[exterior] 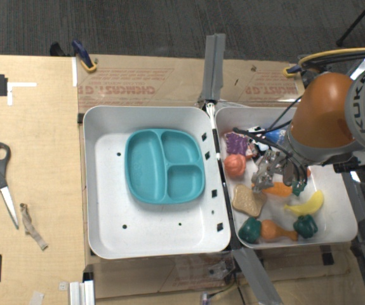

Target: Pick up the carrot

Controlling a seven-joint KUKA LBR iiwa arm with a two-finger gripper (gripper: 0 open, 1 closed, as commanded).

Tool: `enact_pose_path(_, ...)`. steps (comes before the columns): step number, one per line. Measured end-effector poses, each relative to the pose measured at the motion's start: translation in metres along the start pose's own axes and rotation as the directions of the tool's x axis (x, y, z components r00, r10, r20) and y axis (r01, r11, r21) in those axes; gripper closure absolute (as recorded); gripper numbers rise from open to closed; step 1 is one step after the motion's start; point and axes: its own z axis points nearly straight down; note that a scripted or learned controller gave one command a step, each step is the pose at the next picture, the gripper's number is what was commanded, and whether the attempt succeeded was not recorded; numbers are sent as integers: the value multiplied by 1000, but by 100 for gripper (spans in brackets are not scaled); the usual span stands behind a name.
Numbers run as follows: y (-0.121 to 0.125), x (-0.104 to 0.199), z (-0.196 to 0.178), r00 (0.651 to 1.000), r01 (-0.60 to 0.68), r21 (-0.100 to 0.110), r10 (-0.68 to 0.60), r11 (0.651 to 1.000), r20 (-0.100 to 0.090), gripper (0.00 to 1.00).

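Tool (277, 178) over carrot (278, 189) in right bin (344, 234)

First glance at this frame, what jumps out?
The teal plate in the left bin, and the arm's orange band over the right bin. The gripper sits low among toy foods, at an orange piece, near a banana.

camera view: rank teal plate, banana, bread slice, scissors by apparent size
1. teal plate, clearly largest
2. scissors
3. banana and bread slice: look about alike, so not ranked against each other
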Motion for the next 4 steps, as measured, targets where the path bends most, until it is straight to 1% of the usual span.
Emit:
enact_pose_path(1, 47, 64, -91, 986, -166, 0, 166, 986, -4, 100)
enact_pose_path(2, 104, 95, -89, 999, 38, 0, -38, 999, -6, 100)
enact_pose_path(3, 149, 117, -89, 985, 175, -1, -175, 985, -6, 100)
enact_pose_path(4, 149, 115, -98, 985, 175, -2, -175, 985, -4, 100)
